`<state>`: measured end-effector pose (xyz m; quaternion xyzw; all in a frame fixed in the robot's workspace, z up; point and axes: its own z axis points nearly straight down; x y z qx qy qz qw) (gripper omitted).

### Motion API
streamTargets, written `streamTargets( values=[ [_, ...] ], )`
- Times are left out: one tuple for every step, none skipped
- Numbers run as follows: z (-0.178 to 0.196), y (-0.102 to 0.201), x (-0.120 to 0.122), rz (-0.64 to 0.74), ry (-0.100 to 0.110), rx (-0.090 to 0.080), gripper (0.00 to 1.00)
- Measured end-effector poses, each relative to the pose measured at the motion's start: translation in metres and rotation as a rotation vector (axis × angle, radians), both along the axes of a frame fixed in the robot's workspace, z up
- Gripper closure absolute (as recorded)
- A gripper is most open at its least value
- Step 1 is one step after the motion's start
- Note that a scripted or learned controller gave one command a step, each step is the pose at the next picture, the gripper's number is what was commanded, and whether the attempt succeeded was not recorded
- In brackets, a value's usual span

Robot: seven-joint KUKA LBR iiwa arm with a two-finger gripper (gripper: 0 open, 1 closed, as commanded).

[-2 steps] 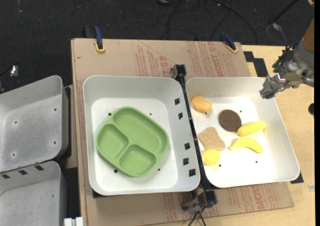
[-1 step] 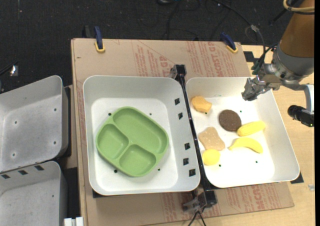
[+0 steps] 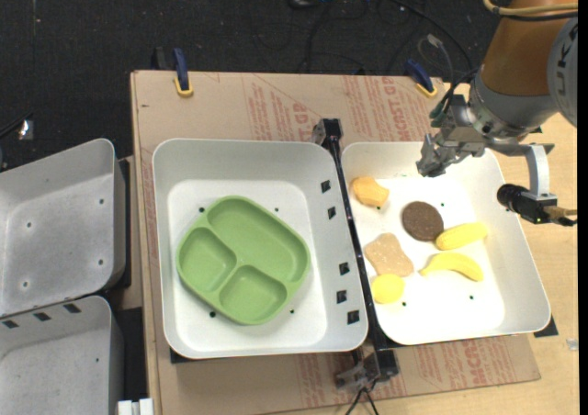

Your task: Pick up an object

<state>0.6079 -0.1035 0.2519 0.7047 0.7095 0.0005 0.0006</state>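
Grey end effector of mine hangs over the right bin's far edge; honestly can't tell its grip state.

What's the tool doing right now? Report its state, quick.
Tool: over the back of the right bin, above the food pieces; whether it is open or closed cannot be told, and nothing is seen in it.

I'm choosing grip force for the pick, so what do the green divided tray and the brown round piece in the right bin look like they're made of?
Green divided tray: probably moulded plastic, one even colour with a soft sheen, rounded rims and three pressed compartments. Brown round piece: likely a toy cookie of plastic or foam; its dark speckled surface looks matte, but the view is too coarse to tell hard from soft.
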Motion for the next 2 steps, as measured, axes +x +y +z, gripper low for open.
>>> streamTargets(
  values=[
    [-0.014, 0.053, 0.009, 0.0, 0.003, 0.001, 1.0],
    [-0.009, 0.114, 0.019, 0.002, -0.001, 0.001, 1.0]
  ],
)
